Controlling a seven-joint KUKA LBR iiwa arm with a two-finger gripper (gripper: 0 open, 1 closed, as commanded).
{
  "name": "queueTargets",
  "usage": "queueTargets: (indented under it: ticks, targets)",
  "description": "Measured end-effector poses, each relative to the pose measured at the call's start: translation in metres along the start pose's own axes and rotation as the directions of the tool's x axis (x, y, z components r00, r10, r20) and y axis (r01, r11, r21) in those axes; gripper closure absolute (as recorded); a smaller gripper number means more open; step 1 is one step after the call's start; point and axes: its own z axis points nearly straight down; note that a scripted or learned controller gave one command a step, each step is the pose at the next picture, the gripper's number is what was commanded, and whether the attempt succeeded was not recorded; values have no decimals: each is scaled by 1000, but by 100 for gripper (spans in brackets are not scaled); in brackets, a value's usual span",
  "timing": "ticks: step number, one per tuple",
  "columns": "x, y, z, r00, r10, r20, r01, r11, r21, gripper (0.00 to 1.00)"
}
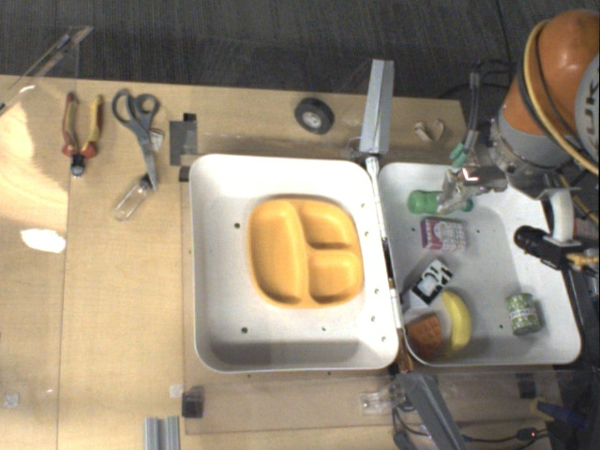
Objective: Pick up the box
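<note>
The tabletop (112, 298) carries two white bins side by side. You have no business in the left bin (216, 172), which holds only a yellow divided dish (305, 249) sitting square in its middle. Everything that matters is in the right bin (497, 279).

The arm (562, 64) comes in from the far right and hangs its gripper (457, 187) over the far left part of that bin. I judge it is placed there to come down on the box (442, 233), which lies flat just nearer than the gripper, close to the bin's left wall. The box is pale with purple print and nothing rests on it. You cannot tell from this angle whether the jaws are apart or together, and nothing is seen between them.

Mind what crowds the target. A green bottle (424, 200) lies on its side just beside the gripper, on the far side of the box. It is the likeliest thing to be caught by mistake. The wall between the bins leaves little room on the box's left.

Nearer than the box, a black-and-white packet (431, 281) sits tilted. Beyond it, a banana (458, 317) lies against a brown-orange item (427, 334) in the near left corner. A small green can (523, 314) stands well apart to the right.

Scissors (139, 129), pliers (80, 129) and a tape roll (314, 115) lie on the far tabletop, out of your way.
</note>
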Motion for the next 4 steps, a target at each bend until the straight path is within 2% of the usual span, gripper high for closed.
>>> queueTargets:
  ticks: [1, 2, 3, 4]
  targets:
    - [0, 0, 0, 1000, 0, 0, 0, 1000, 1, 0]
    - [-55, 10, 102, 1000, 11, -1, -11, 1000, 6, 0]
    - [-24, 7, 154, 998, 56, 8, -56, 998, -17, 0]
    - [-24, 11, 140, 999, 53, 9, -52, 998, -29, 100]
